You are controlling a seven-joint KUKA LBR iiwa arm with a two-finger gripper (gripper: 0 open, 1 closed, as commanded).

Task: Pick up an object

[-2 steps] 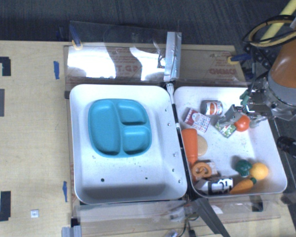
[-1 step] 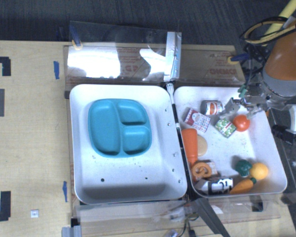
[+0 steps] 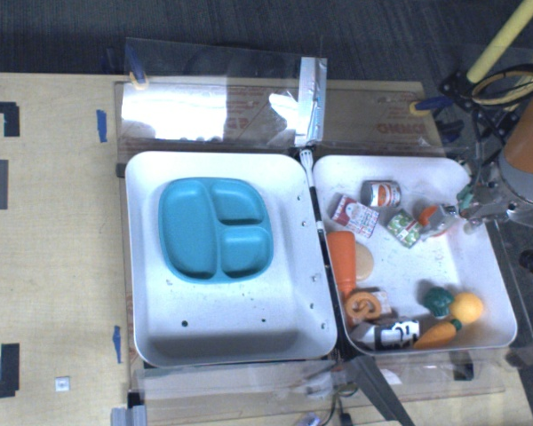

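The right bin (image 3: 493, 264) holds several small items. A silver can (image 3: 380, 193) lies at the back beside a red and white carton (image 3: 354, 215). A green packet (image 3: 403, 228) and a small red and white piece (image 3: 433, 218) lie mid-bin. An orange cylinder (image 3: 342, 260) runs along the left wall next to a beige disc (image 3: 362, 261). At the front sit a pretzel-like pastry (image 3: 366, 305), a black bottle (image 3: 393, 334), a carrot (image 3: 437, 332), a yellow lemon (image 3: 467, 308) and a green piece (image 3: 438, 301). My gripper (image 3: 473, 204) hangs over the bin's right back part, just right of the red and white piece.
The left bin (image 3: 151, 327) carries a blue divided plate (image 3: 217, 229). A clear plastic sheet (image 3: 222, 105) stands behind the bins. Cables and a yellow rod (image 3: 506, 34) lie at the back right, beside the arm (image 3: 524, 153).
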